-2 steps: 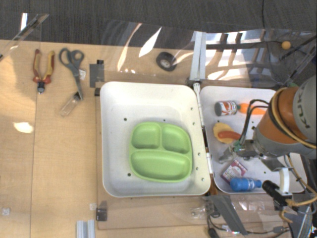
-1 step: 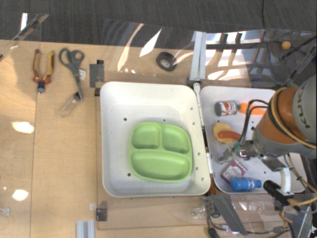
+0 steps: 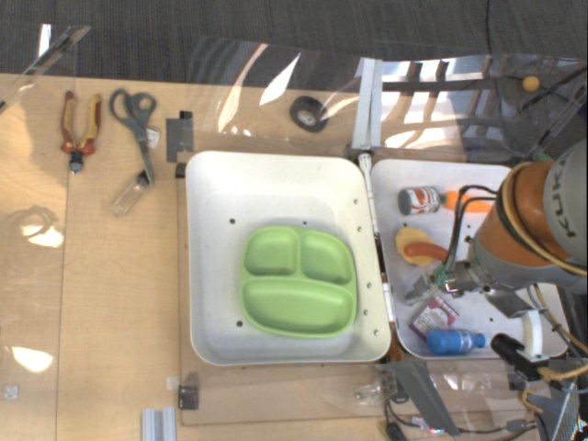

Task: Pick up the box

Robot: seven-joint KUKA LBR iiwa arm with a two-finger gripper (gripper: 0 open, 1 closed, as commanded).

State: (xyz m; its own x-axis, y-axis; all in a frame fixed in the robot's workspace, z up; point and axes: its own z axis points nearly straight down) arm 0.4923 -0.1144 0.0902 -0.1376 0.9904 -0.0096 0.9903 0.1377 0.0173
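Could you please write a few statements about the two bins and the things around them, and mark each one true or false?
1. A green divided plate lies in the left bin. True.
2. The scissors lie inside the right bin. False: they lie on the bench, left of both bins, beside the pliers.
3. A blue bottle lies near the right bin's front edge. True.
4. The end effector hangs over the left bin. False: it is over the right bin, above the small box.
5. A roll of tape sits behind the bins. True.
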